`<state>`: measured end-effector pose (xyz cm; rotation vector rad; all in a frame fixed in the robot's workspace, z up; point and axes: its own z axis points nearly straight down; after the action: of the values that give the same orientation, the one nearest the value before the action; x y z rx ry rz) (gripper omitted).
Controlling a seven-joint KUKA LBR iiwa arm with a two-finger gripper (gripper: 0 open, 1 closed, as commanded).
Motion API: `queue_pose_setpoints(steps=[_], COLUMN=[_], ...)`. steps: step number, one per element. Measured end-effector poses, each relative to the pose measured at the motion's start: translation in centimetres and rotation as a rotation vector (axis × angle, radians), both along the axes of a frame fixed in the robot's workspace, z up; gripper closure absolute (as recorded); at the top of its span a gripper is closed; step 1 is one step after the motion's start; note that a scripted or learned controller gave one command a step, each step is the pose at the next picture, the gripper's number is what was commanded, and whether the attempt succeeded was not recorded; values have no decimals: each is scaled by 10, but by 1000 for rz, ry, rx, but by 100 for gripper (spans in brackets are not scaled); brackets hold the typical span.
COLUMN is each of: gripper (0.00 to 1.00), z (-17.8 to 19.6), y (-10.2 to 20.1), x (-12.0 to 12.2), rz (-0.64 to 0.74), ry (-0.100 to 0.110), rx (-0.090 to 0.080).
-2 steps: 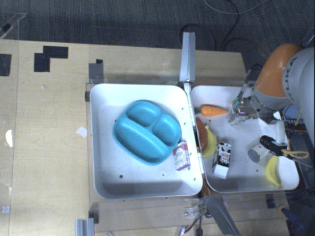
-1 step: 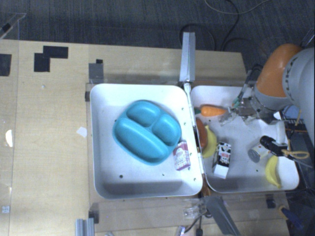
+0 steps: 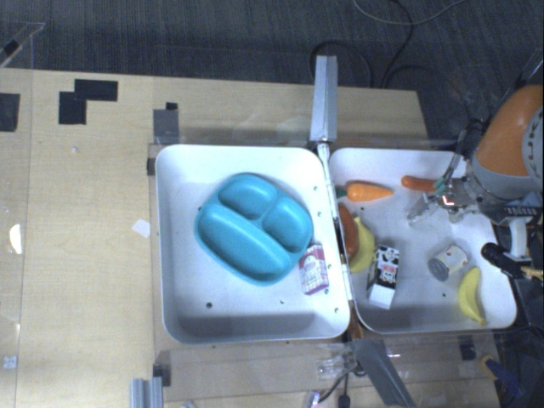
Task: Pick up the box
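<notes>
Since the arm [image 3: 510,143] reaches in over the right bin's [image 3: 501,317] right edge, its gripper [image 3: 438,198] sits up near the back edge, and honestly I can't tell if it's open or closed. The box [image 3: 384,276] lies off toward the front-left corner, near the left wall, with its long axis running roughly back-to-front.

The two shallow white bins [image 3: 170,228] looked like smooth, slightly glossy plastic. The blue divided plate [image 3: 253,226] was glossy plastic. The pale bench top [image 3: 76,228] showed matt wood grain. The small printed box [image 3: 385,275] looked like cardboard.
</notes>
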<state>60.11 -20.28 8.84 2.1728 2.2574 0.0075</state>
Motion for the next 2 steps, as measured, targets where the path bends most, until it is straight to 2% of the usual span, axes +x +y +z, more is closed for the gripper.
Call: queue_pose_setpoints(steps=[1,2], gripper=[100,100], z=[13,37], y=[2,6], x=[3,-19], rz=[6,81], ry=[-9,4], rx=[-1,1])
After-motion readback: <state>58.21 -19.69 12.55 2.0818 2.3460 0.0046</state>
